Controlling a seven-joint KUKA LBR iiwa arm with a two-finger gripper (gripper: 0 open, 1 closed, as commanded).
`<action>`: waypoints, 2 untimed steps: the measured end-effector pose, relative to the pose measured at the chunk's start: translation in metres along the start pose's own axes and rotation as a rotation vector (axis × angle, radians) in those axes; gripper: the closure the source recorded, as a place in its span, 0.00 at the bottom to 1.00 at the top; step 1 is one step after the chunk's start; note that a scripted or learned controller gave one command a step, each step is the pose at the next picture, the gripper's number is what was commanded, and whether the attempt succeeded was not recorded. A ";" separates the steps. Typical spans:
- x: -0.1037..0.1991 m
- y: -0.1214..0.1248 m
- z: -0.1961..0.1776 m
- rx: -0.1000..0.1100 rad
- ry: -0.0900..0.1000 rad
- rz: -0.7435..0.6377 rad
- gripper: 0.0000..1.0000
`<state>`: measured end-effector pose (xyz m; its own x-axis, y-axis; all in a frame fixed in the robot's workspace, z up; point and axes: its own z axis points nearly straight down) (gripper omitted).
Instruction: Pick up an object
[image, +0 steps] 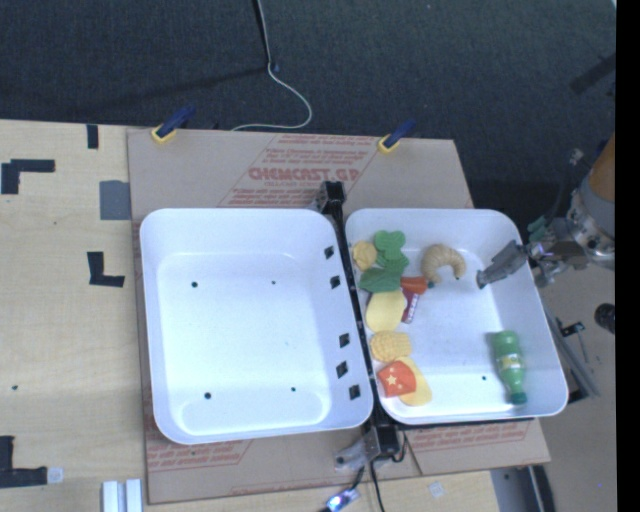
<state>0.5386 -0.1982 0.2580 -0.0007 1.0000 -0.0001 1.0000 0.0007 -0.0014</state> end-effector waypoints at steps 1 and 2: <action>-0.026 0.042 0.121 0.002 -0.001 -0.001 0.00; 0.112 0.065 0.173 -0.004 0.002 -0.011 0.00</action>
<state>0.6033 -0.0864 0.0850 -0.0116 0.9999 0.0019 0.9999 0.0116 0.0026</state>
